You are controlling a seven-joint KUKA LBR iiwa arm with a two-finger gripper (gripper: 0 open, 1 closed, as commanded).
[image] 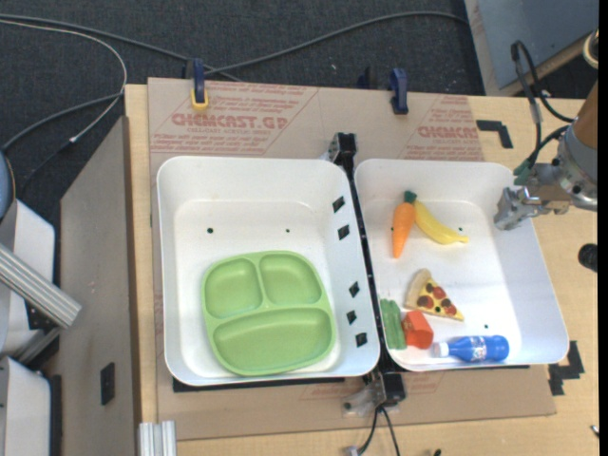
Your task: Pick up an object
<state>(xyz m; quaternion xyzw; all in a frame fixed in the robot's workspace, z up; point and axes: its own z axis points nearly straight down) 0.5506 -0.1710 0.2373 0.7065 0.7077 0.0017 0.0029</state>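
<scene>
Here, two white bins are seen side by side on the desk (285, 112). The left bin (180, 255) carries a green divided plate (270, 310), lying flat toward its 6 o'clock side. In the right bin (532, 283) several items are spread out: an orange carrot (403, 226) with a green top lies near the centre-left, and a yellow banana (439, 227) is set just beside it at its 3 o'clock, apparently touching near the carrot's top. A pizza slice toy (433, 298) lies at 6 o'clock from the carrot, apart from it. At the bin's 7 o'clock corner a green block (391, 323) is seen against the left wall, with a red block (418, 331) just beside it. A blue bottle (475, 350) with a white cap lies on its side by the bin's 6 o'clock rim, near the red block. The arm's jaws (513, 209) are positioned at the right bin's 2 o'clock edge, over the rim, well apart from all items. Nothing is seen between them; whether they are open or closed cannot be told. Two clamps (199, 84) are fixed at the desk's 12 o'clock edge.
</scene>
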